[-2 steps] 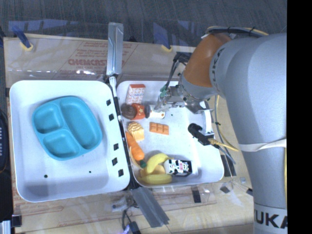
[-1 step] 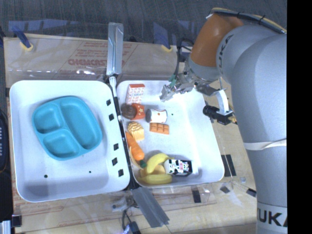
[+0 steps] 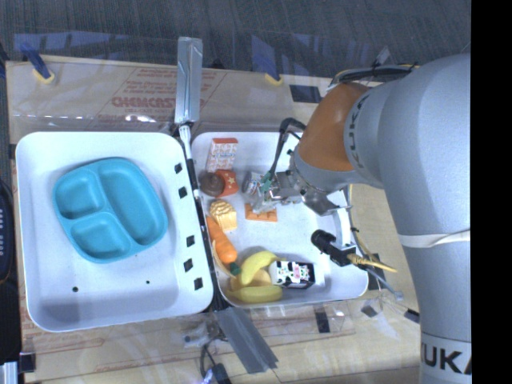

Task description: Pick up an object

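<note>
The grey arm [image 3: 416, 166] hung over the right bin [image 3: 336, 290]; its gripper [image 3: 268, 189], grip state unreadable, hovered just above an orange packet [image 3: 261, 212].

A: What is seen under the pincer [image 3: 264, 189]?
B: A small flat orange piece [image 3: 262, 211] is seen lying in the right bin [image 3: 336, 290], near its middle.
A: Is it gripped?
B: That cannot be told; it appears flat on the bin floor.
</note>
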Available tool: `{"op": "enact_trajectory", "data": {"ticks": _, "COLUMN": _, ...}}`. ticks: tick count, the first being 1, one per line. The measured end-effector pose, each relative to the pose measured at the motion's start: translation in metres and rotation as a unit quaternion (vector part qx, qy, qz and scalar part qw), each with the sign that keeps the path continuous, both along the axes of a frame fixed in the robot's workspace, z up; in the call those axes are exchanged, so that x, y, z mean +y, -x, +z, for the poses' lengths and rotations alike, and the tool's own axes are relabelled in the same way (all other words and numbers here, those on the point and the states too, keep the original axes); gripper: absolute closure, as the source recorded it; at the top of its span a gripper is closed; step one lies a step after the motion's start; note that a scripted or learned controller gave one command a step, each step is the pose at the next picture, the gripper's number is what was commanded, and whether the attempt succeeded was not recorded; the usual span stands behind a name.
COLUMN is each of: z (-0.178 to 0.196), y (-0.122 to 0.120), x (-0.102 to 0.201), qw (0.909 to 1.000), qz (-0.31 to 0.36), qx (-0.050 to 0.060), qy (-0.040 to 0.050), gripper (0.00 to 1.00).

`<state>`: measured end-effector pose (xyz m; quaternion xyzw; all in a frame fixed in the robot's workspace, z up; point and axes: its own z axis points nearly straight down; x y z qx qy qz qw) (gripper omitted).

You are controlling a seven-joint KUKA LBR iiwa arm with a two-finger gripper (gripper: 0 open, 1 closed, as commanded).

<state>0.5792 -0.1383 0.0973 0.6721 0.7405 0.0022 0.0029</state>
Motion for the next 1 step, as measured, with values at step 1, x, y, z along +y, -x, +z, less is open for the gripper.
{"op": "enact_trajectory", "data": {"ticks": 1, "z": 0.0493, "y": 0.0221, "x": -0.0034, "qw": 0.9996, "qz": 0.028, "qx": 0.002, "qy": 0.0002, "gripper": 0.0}}
